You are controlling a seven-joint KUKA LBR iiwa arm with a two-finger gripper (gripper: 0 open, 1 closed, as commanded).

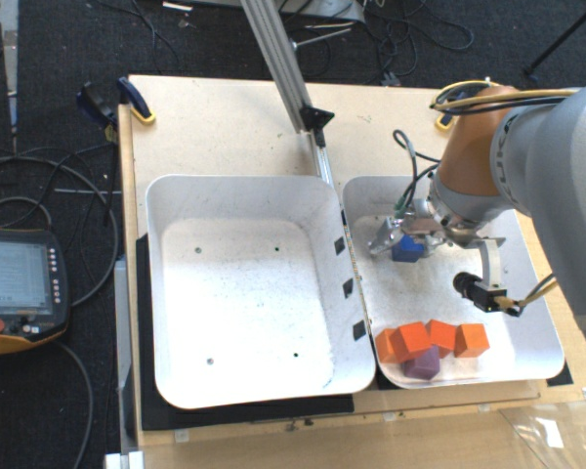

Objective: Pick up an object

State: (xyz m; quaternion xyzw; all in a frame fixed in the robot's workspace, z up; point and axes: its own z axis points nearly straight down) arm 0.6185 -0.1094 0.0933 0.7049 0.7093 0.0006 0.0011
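Gripper [402, 241] low in right bin [527, 345] at centre-left, blue block [407, 250] at its tips, jaw state unclear; worth confirming squeeze on flat faces before lifting straight up, clear of orange blocks [430, 340] at 5 o'clock.

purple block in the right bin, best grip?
Take the small purple block from above by its bare top and front, near the right bin front wall. Orange blocks crowd it behind and beside, so a straight-down approach looks safest.
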